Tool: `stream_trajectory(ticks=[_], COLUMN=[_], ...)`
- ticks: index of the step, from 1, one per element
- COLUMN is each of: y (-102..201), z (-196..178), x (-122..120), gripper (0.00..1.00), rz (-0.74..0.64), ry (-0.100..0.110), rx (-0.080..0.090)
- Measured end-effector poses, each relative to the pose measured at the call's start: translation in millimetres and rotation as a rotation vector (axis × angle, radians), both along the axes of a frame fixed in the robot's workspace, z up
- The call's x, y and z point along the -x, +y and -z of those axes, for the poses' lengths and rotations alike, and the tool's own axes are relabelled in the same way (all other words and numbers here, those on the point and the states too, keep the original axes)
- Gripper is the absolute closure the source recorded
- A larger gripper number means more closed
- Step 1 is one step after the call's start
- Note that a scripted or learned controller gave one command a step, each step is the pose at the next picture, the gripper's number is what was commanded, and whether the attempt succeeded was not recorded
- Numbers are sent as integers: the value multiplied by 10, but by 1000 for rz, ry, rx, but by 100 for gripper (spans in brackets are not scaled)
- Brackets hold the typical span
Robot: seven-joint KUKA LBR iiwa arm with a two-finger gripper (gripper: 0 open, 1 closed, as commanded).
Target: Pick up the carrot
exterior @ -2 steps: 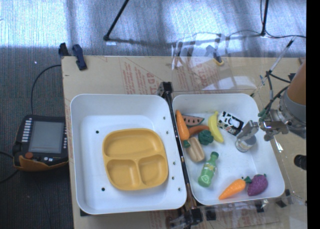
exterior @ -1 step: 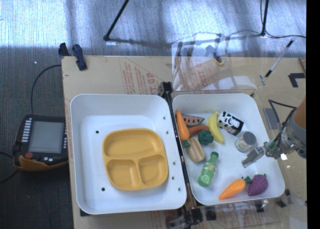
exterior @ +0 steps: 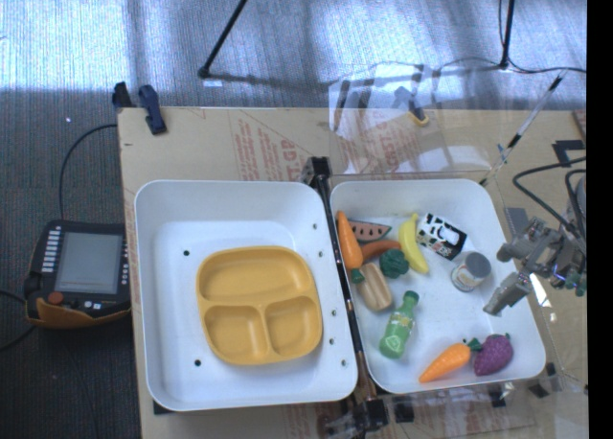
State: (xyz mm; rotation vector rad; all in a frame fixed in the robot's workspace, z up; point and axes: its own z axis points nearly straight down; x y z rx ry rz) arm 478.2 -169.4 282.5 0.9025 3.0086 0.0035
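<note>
Fingers [exterior: 506,295] of mine hang at the right edge of the right bin [exterior: 479,199]; I cannot tell if they are spread or pressed together. My carrot [exterior: 446,362] lies near the front, touching the purple grapes [exterior: 493,355]. I think I should come down on its middle, away from the grapes, and squeeze gently.

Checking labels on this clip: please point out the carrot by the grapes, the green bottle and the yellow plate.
carrot [exterior: 446,362], camera view, mid orange body.
green bottle [exterior: 398,328], camera view, its label.
yellow plate [exterior: 222,279], camera view, upper compartment floor.
</note>
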Motion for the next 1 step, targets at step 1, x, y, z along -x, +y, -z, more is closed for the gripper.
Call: stream_trajectory(ticks=[1], y=[-4], z=[75], x=[5], gripper=[0], rz=[-542], ry=[1], rx=[-2])
